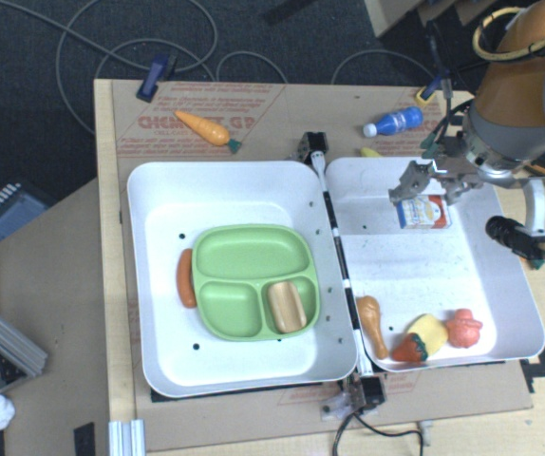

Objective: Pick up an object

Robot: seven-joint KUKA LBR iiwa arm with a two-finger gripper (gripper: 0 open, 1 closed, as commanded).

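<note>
Two shallow white bins lie side by side on a cardboard-covered worktop (253,103), viewed from above at a slant. The left bin (159,207) carries a green compartment tray (253,255); a tan, bread-like piece (287,307) rests in the tray's near right compartment, and an orange sausage-shaped item (187,278) lies on the bin floor touching the tray's left edge. The right bin (500,293) holds a small white carton with red and blue print (422,213) near its far edge, and a cluster along its near edge — a tan drumstick-like piece (371,323), a yellow-and-red item (422,337) and a reddish toy (463,328), the last two touching. The grey arm with its orange band (524,74) enters from the worktop's right side; its gripper (431,180) hangs over the far part of the right bin, right at the carton's upper edge, the jaws standing spread to either side — nothing is seen pinched between them. Outside the bins, near the worktop's far edge, lie a toy carrot (206,128) and a small blue-and-white bottle (394,122); a blue clip-like object (155,77) sits at the far left corner.
</note>
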